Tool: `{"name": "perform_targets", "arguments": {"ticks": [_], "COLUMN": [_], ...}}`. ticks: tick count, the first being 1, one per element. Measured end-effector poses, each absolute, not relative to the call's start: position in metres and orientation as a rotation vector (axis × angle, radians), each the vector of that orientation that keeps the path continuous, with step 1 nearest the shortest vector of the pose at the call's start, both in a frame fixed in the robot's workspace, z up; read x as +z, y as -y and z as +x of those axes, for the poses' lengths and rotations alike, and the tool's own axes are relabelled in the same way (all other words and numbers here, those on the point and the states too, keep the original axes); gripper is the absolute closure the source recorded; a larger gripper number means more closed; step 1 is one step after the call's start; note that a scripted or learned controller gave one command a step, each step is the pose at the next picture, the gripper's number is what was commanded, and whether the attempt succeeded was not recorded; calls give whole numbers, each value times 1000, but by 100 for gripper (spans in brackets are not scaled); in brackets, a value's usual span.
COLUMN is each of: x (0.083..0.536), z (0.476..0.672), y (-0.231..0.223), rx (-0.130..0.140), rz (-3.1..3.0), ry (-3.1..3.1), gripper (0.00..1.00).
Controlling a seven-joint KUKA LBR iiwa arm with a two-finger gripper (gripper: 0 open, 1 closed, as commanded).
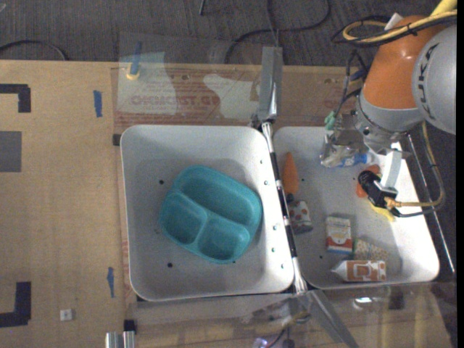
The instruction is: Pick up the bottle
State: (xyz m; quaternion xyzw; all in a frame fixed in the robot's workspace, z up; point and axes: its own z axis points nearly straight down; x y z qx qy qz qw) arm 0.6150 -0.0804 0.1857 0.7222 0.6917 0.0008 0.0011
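Okay, left bin (145, 194): teal divided plate (210, 214), well to the left of the fingers (348, 142), not part of the job. Right bin (424, 263): orange stick-shaped item (290, 174) lies along the divider wall, left of the fingers. A small dark-labelled item (299, 214) is just below it.

The bottle (335, 155), clear and crumpled-looking, lies at the bin's far end, right at the fingers, touching or nearly so. The arm probably hangs low over it to line up a grab. Fingers clenched or released? Can't tell, the wrist and the clear plastic blur together.

Small box (338, 234) and a lying carton (359, 270) sit nearer the front edge, well apart from the fingers, so no clutter in the way.
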Motion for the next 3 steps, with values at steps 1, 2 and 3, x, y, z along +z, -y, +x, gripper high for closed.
{"name": "perform_targets", "arguments": {"ticks": [1, 2, 3], "x": [185, 152, 87], "z": [615, 667, 642], "y": [80, 131, 169], "rx": [2, 2, 3], "rz": [2268, 2376, 2373], "ry": [-2172, -2050, -2055], "gripper": [0, 0, 0]}}
